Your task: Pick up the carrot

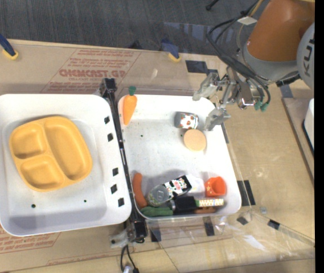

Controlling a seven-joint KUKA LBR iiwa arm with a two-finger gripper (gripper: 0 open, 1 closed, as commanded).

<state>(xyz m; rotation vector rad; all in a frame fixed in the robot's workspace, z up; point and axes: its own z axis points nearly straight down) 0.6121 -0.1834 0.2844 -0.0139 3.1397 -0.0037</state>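
The carrot (128, 108), orange with a small green top, lies in the far left corner of the right bin (160, 152), against its left wall. My gripper (210, 103) hovers over the far right corner of the same bin, well to the right of the carrot. Its fingers (204, 87) are spread apart and it is open, with nothing between them.
Near the gripper lie a small grey can (185, 120) and a round tan cookie (195, 140). Along the near wall crowd a red sausage (138, 187), a metal lid (159, 194), an orange cup (215, 185) and a dark bottle (193, 204). A yellow divided plate (50, 151) sits in the left bin (13, 215).
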